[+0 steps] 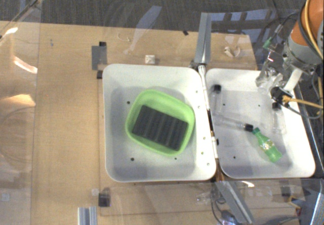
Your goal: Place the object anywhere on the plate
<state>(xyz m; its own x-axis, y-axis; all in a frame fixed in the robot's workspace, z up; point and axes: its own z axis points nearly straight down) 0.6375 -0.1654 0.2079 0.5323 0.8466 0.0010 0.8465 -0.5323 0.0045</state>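
Note:
A lime-green square plate (135, 112) lies in the left bin (114, 117). A dark grey ribbed slab (160, 127) rests flat inside the plate, tilted a little clockwise. My gripper (276, 87) hangs over the far right part of the right bin (238, 165), well away from the plate. The grey arm with its orange band (314, 21) comes in from the upper right. Nothing shows beneath the gripper.
In the right bin a small green bottle with a black tip (265, 145) lies near the middle right. A small black cap (216, 87) on a clear tube sits at that bin's far left. A metal divider (203, 36) stands behind the bins.

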